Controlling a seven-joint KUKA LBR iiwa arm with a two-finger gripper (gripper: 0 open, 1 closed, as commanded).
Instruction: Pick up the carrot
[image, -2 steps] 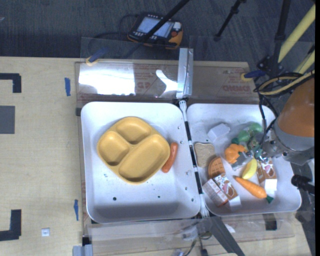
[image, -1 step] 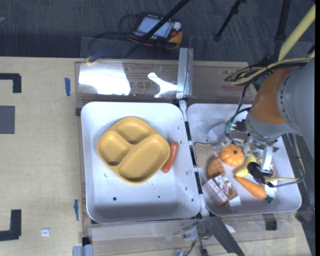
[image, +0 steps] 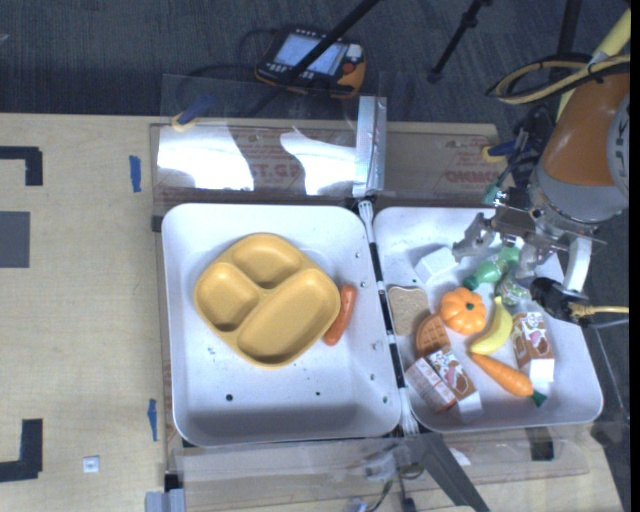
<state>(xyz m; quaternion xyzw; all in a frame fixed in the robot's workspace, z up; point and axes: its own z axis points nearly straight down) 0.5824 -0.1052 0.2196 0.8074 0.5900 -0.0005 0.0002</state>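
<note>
Two shallow white bins are seen side by side on a pale wooden bench (image: 80, 330), with dark carpet and a handheld controller (image: 310, 60) beyond the far edge. Inside the left bin (image: 200, 400), a yellow three-part plate (image: 265, 298) is set near the middle, and a small orange sausage-shaped toy (image: 343, 313) is laid against its right edge. The right bin (image: 580, 395) is crowded with toy food: a carrot (image: 503, 376) is laid slantwise near the front, just beside a banana (image: 492, 333), with a small pumpkin (image: 464, 310), a bread slice (image: 406, 306) and small cartons (image: 445, 380) close by. The gripper (image: 515, 255) is held over the bin's far side, above a green item (image: 490, 270) and well apart from the carrot; whether its jaws are open or closed cannot be told.
</note>
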